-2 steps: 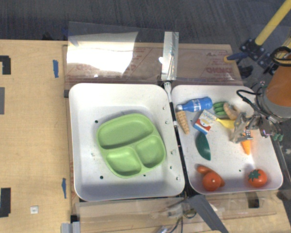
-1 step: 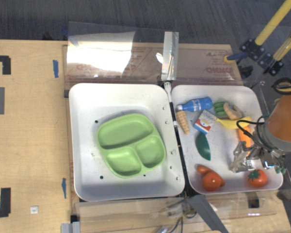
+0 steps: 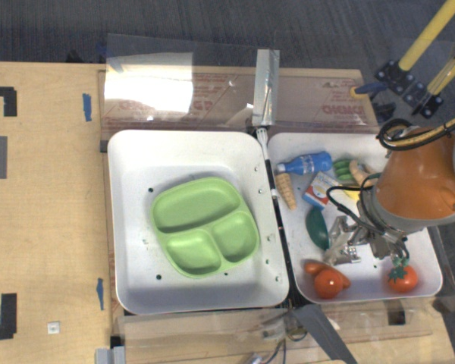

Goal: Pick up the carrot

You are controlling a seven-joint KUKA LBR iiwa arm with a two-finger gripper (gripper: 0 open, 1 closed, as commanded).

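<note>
In the right bin, an orange-red piece with a green leafy top lies near the front right corner; it looks like the carrot, seen end on. My gripper hangs low over the bin's middle, left of that piece and just above a red tomato. A small orange bit pokes out beside the tomato. Nothing is visibly between the gripper's tips. The arm's orange band covers the bin's right middle.
The right bin also holds a blue bottle, a tan ridged cone, a dark green vegetable, a red-white-blue packet and green and yellow items. The left bin bears a green divided plate.
</note>
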